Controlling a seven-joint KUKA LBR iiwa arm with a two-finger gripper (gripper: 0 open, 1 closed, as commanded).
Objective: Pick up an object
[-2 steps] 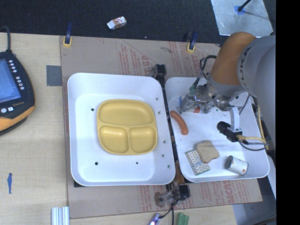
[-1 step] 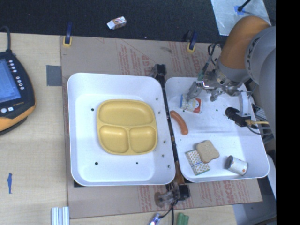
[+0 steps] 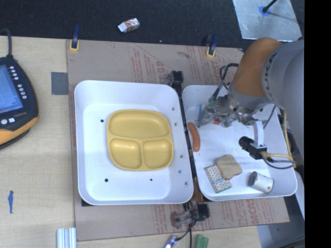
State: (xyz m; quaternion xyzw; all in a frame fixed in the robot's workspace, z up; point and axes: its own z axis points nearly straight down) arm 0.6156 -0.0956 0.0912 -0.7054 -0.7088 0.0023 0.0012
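The right white bin (image 3: 207, 187) holds a sausage (image 3: 194, 136) lying along its left wall, a tan bread slice (image 3: 229, 166) resting on a patterned square cloth (image 3: 216, 179), and a small white cylinder (image 3: 260, 182) at the front right. My gripper (image 3: 216, 115) hangs over the bin's back part, to the right of the sausage and apart from it. The grey arm with its orange band (image 3: 253, 71) covers the bin's back right corner. I see nothing between the fingers.
The left white bin (image 3: 88, 138) holds a yellow three-compartment plate (image 3: 139, 139). A black and orange pendant (image 3: 13, 99) lies at the bench's left edge. Clamps (image 3: 177, 78) sit between the bins at back and front. A yellow cable (image 3: 276, 156) loops over the right bin.
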